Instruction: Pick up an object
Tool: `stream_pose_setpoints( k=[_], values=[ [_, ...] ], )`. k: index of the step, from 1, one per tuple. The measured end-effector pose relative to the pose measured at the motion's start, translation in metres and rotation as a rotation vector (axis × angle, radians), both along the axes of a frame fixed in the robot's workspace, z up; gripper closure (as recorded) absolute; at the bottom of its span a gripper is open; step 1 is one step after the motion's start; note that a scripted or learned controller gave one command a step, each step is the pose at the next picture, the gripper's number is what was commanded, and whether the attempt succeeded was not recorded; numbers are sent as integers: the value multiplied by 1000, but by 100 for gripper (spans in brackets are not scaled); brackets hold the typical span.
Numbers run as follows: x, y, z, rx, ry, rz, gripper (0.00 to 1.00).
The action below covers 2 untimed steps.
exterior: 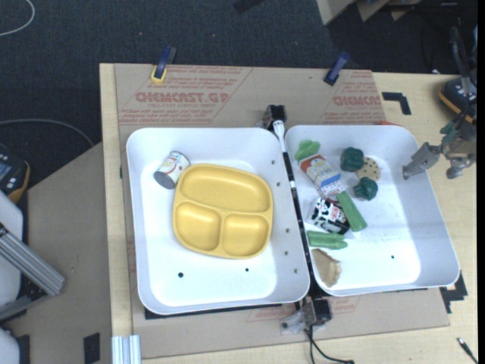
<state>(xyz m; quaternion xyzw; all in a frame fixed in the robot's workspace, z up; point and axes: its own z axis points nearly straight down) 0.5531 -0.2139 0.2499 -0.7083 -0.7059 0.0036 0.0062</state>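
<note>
Near edge: black cable and connector (317, 315) at the bottom of the frame, just below the seam between the two bins.
Bench: tan board (227, 89) with red lettering, filling the middle of the frame; blue-and-yellow clamp (161, 66) at upper left, dark blue clamp (336, 68) at upper centre.
Left bin (148, 233): white, shallow, left of centre.
Yellow tray (222, 211): three compartments, lying flat in the middle of the left bin.
Small can (170, 169): on its side, touching the yellow tray's upper left corner.
Right bin (413, 233): white, right of centre, objects crowded along its left half.
Green pieces: one leaf-like (306, 150) at the upper left of the right bin; dark round ones (352, 158) and (366, 189) nearer its middle; long green stick (351, 211) lying at a slant; pea pod (326, 240) below it.
Packet (325, 175): red, white and blue, below the leaf-like piece.
Black-and-white toy (328, 214): just left of the green stick, touching it.
Tan cookie (371, 167): between the two dark round pieces.
Brown piece (327, 268): lower left corner of the right bin.
Gripper (436, 160): grey, at the right edge of the frame, over the right bin's upper right rim, well apart from the objects; nothing between the fingers; open or closed, cannot tell.
</note>
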Motion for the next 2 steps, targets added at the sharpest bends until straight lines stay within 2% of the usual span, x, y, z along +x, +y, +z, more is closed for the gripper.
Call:
stream_pose_setpoints(
  k=[1,2],
  values=[
    [3,1,7,-4,-13,3,0],
    [5,1,-35,-2,-9,3,0]
  ],
)
